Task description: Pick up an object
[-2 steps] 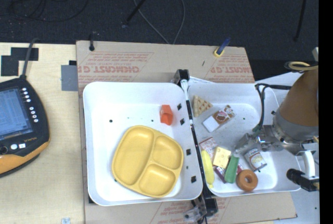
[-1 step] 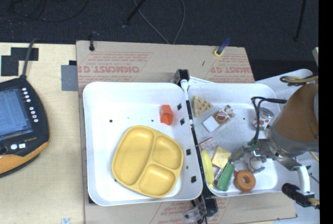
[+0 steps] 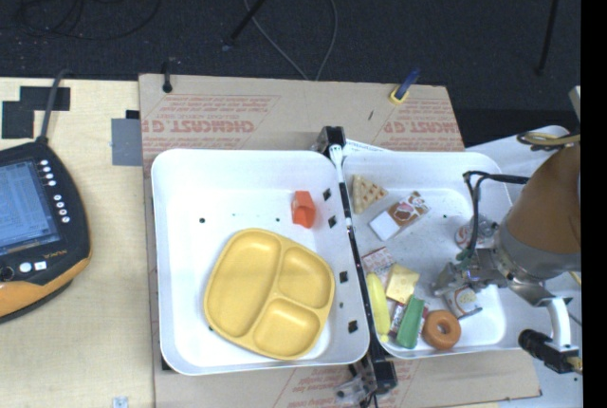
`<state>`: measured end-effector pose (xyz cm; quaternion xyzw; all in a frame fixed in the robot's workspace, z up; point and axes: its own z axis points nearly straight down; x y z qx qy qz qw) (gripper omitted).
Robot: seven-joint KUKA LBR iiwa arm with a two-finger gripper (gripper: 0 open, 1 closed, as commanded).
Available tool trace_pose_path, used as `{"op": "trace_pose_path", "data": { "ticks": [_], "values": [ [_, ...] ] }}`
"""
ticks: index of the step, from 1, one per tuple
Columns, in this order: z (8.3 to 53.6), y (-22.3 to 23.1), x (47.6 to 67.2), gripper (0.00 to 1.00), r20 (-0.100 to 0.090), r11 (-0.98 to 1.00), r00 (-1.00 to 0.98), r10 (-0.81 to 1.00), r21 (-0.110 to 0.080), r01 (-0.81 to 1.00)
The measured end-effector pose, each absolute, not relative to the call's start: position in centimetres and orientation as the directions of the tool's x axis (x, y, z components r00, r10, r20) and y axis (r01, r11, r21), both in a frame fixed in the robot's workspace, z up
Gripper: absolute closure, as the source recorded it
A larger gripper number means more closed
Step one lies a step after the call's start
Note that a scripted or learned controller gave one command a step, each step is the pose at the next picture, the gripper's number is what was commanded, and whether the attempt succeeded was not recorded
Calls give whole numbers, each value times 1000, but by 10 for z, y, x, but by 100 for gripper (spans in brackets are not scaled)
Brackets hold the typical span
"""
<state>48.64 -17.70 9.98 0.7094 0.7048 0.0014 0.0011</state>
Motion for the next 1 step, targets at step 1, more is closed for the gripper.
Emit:
{"op": "trace_pose_path", "data": {
  "ticks": [1],
  "values": [
    [192,-66,510,100,5,13,-13,1000,7,1000]
  ]
}}
